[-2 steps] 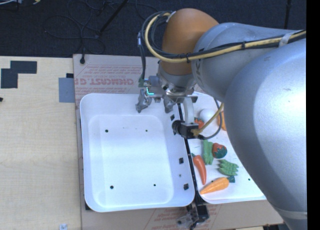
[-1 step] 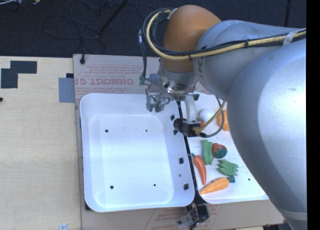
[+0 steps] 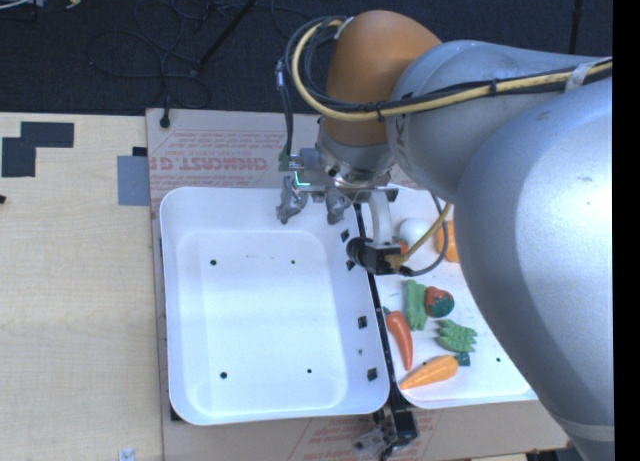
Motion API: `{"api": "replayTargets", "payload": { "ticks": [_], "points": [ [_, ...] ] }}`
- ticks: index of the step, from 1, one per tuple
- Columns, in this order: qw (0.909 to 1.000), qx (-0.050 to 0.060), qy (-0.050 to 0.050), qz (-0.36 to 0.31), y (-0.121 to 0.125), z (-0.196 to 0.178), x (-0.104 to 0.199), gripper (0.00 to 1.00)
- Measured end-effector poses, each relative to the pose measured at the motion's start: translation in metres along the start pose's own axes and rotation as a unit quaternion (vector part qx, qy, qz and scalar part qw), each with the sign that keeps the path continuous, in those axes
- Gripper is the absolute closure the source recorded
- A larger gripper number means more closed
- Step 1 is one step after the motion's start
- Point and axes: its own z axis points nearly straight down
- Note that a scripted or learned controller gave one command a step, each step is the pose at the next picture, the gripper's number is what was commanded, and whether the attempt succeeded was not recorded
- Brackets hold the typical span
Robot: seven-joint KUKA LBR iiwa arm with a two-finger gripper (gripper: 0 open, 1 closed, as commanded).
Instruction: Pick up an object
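With jaws apart and holding nothing, the gripper (image 3: 313, 207) hangs over the left bin (image 3: 190, 249), well apart from the carrot (image 3: 428, 372) in the right bin (image 3: 500, 379), so closing here would likely grasp only air.

Pale wooden bench (image 3: 70, 289) below dark carpeted floor (image 3: 150, 39) strewn with black cables (image 3: 215, 9).
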Motion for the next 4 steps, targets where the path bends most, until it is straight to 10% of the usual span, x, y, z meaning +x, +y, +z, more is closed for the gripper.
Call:
{"api": "replayTargets", "payload": {
  "ticks": [1,2,3,4],
  "points": [
    [1.0,0.003,0.0,0.002,-0.036,0.12,0.028,0.0],
    [1.0,0.001,0.0,0.005,-0.032,0.103,0.025,1.0],
    [0.9999,-0.01,0.004,0.0,-0.046,-0.069,0.074,1.0],
    [1.0,-0.005,0.002,0.001,-0.032,-0.098,0.134,1.0]
  ]
}}
